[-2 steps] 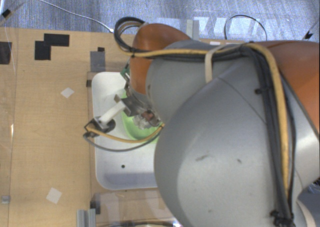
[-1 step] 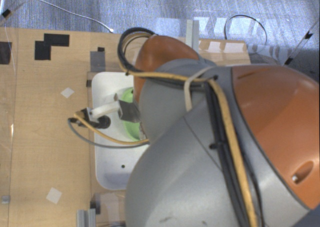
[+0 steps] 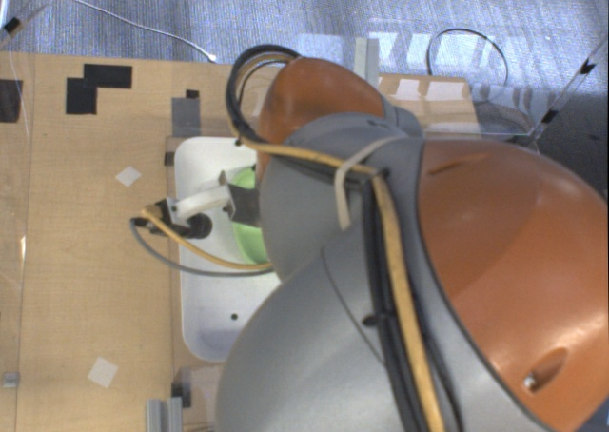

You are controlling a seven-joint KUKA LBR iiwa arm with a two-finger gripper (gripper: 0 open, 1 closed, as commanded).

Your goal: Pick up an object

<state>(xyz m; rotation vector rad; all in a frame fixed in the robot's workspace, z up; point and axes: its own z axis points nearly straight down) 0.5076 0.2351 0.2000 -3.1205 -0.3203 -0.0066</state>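
My arm (image 3: 400,306) covers most of the right side, reaching over the white bin (image 3: 205,321) on the wooden bench (image 3: 76,259). Gripper (image 3: 245,206) sits at the bin's upper part, right over a green thing (image 3: 250,242). Green shows only as slivers above and below the gripper, the rest is hidden under my wrist. Can't tell whether the gripper is wide, narrow, or holding it. One tiny dark speck (image 3: 233,318) lies on the bin floor lower down.
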